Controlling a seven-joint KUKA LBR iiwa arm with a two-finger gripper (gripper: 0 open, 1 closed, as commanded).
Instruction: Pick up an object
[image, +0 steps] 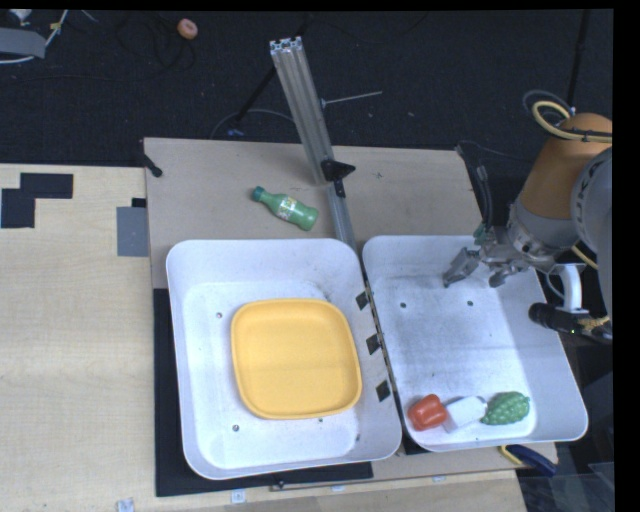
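Observation:
My gripper (476, 276) hangs over the far part of the right bin (470, 330), fingers spread open with nothing between them. At the bin's near edge lie a red pepper-like object (428, 411), a white block (464, 411) and a green bumpy object (506, 408), side by side, well below the gripper. A yellow square plate (296, 357) lies flat in the left bin (200, 330). A green bottle (285, 208) lies on the bench behind the left bin.
A slanted aluminium bar (312, 120) rises from the bench behind the gap between the bins. Black clips (368, 320) sit along the divide. The arm's orange band (560, 170) is at the far right, with cables beside it.

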